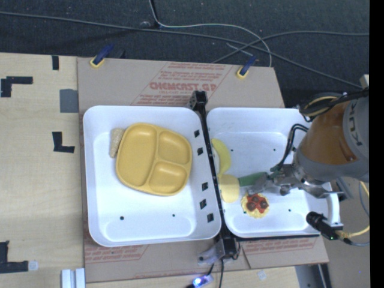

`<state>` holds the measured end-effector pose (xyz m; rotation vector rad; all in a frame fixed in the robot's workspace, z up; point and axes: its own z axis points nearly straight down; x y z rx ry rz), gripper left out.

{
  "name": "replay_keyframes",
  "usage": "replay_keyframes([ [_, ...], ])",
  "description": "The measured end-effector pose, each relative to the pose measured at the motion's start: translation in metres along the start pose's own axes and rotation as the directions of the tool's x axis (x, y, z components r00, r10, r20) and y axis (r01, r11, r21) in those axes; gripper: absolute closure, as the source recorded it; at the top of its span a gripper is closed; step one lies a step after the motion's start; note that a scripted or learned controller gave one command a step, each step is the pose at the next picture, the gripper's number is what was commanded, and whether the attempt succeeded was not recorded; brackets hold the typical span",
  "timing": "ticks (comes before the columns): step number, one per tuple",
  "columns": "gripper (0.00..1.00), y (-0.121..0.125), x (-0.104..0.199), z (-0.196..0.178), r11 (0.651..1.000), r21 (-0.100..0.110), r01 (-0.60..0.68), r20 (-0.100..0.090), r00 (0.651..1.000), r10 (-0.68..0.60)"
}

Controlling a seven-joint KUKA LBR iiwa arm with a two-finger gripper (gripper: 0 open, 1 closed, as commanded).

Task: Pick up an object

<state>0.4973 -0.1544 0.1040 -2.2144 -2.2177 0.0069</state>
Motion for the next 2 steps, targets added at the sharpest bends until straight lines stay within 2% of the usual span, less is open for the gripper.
replay_keyframes([
  [1, 1.00, 0.001, 0.000, -0.013, 1.000, -0.005, 0.001, 0.000, 1.000, -0.001],
  [2, 1.00, 0.000, 0.005, -0.056, 1.000, -0.011, 0.000, 0.002, 1.000, 0.000],
])
